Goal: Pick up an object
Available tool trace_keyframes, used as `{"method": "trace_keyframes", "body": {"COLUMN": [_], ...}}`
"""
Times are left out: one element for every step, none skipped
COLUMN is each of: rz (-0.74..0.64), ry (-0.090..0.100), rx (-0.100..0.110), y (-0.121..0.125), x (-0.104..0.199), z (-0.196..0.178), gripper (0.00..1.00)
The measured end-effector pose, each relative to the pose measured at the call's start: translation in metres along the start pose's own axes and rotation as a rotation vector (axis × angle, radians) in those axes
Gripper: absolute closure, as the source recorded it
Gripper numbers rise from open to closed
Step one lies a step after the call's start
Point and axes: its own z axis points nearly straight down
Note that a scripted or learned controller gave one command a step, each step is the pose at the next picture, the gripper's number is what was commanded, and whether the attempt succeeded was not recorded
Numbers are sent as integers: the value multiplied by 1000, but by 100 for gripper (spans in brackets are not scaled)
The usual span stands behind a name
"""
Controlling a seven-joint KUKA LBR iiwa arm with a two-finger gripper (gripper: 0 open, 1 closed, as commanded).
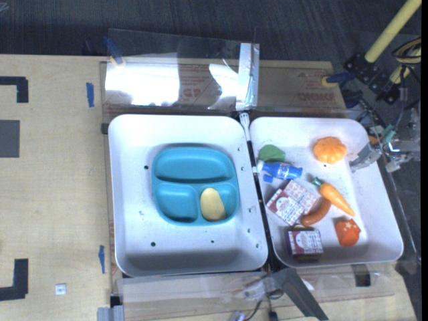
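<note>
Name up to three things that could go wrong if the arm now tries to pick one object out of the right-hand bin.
1. The carrot lies touching the sausage-like piece and the patterned box, so a grasp there may catch or push a neighbour.
2. The gripper sits at the right bin's rim and could clip it.
3. The orange pumpkin looks rounded and might slip.

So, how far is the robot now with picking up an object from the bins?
Possibly done: a yellow potato-like piece already lies in the blue tray in the left bin, though how it got there is unclear. In hand: nothing seen; the gripper sits at the right bin's far edge, near the orange pumpkin. Left: the actual grasp; the carrot, blue bottle and cartons lie untouched.
</note>
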Motion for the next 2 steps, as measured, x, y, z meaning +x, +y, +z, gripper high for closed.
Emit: {"method": "trace_keyframes", "body": {"rz": [-158, -156], "ry": [-5, -2], "rx": [-11, -2], "y": [0, -3], "x": [32, 32], "z": [126, 122], "gripper": [0, 100]}}
